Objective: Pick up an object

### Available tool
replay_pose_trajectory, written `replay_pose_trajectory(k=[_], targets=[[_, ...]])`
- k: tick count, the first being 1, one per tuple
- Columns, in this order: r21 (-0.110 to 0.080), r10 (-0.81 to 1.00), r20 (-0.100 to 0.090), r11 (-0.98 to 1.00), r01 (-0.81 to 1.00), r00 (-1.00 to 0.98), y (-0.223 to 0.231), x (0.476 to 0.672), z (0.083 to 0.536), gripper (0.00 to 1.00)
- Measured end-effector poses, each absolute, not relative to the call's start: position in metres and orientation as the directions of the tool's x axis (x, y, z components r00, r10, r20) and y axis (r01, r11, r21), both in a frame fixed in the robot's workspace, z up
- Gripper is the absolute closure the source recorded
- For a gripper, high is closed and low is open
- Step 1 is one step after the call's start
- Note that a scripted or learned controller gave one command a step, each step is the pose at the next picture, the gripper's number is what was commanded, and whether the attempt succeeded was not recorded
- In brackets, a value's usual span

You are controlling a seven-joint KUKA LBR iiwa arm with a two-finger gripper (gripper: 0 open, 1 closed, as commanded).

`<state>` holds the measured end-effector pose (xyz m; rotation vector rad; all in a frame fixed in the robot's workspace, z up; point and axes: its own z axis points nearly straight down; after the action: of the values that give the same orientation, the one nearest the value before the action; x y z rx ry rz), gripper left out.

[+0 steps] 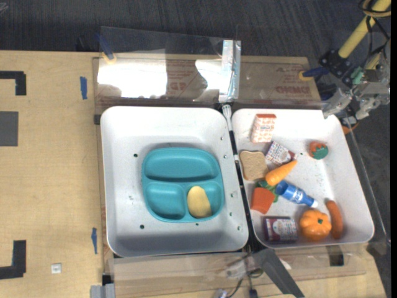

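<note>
Nearest the onlooker, a pumpkin [314,224], a sausage [335,218] and a small jar [280,229] crowd the right bin [358,185], with a blue bottle [294,195] and carrot [280,172] behind; a potato [199,202] sits in the teal tray [180,166] next door. At the far right corner the claw [355,104] waits above the rim, grip unreadable. Nothing is picked; it must descend onto one item.

A wooden table [43,185] with black tape marks [13,83] carries two white bins [124,135]. Clear plastic sheeting [161,67] stands behind the left bin, above dark carpet [186,5].
</note>
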<state>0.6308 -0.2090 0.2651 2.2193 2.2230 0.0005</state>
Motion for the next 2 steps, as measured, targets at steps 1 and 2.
replay_pose_trajectory(k=[1, 2], targets=[[-0.007, 0.987, 0.004, 0.159, 0.987, -0.159, -0.187, 0.632, 0.115, 0.00], [0.017, 0.966, -0.012, 0.258, 0.966, -0.258, -0.145, 0.615, 0.095, 0.00]])
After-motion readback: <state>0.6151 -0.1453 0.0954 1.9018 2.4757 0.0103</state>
